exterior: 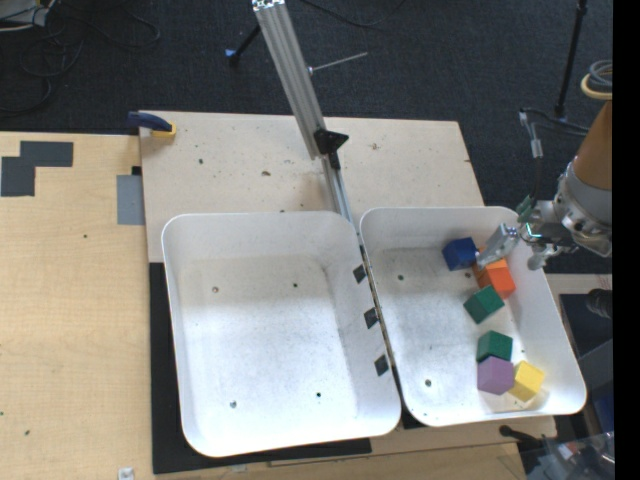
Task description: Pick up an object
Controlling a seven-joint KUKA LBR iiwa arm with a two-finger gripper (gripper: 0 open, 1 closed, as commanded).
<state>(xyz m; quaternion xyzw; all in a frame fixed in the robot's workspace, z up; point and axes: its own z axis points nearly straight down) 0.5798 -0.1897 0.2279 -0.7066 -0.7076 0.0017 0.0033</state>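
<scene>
Nearest sit the yellow cube (529, 379) and purple cube (494, 375) in the right bin (430, 408). Farther off, my gripper (497, 255) hangs over the orange block (498, 277) — whether my jaws are spread, I cannot tell.

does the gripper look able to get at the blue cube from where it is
Probably yes. The gripper hangs just right of the blue cube, whose top and left side are open. The orange block sits close by and may crowd the approach.
</scene>
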